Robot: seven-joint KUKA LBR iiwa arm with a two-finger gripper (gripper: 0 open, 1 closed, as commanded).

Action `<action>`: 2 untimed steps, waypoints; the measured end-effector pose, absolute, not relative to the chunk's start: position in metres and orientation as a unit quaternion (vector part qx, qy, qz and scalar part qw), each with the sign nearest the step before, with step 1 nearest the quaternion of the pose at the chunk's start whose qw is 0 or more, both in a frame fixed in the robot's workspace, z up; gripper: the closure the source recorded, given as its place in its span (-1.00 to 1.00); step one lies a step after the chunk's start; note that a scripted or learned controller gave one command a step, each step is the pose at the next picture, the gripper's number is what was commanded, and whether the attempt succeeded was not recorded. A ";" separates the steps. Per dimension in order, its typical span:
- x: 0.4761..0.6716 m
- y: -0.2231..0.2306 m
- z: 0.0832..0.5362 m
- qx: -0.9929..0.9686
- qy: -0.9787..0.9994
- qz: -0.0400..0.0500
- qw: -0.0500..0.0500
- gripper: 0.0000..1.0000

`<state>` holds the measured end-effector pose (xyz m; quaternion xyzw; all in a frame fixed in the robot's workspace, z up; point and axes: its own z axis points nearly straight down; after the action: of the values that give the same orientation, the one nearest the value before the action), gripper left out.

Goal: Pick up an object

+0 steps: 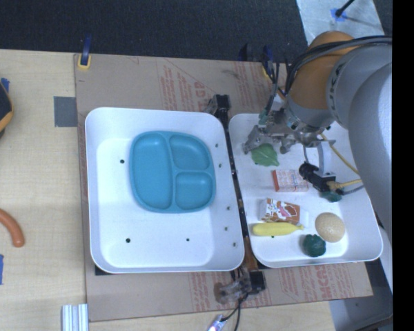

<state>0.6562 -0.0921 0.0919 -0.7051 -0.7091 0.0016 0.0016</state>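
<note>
Lying directly under the pincer [265, 142], green object [265, 156]; pincer's grip state unclear.

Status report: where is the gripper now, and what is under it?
Gripper low at far end of right bin, over green object; grasp unclear. Small carton, snack packet, banana lie close by. Nothing blocking.

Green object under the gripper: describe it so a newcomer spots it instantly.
Look in the right white bin, at its far end where the gripper hangs. The green object lies just below it. It is flat, leaf-like and light green, unlike the darker teal round piece at the bin's near edge.
</note>
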 end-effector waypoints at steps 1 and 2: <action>0.656 -0.112 0.092 -0.706 -0.708 0.001 0.000 -1.00; 0.656 -0.094 0.092 -0.705 -0.709 0.001 0.002 -1.00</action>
<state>0.6562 -0.0943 0.0919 -0.7052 -0.7090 0.0014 0.0017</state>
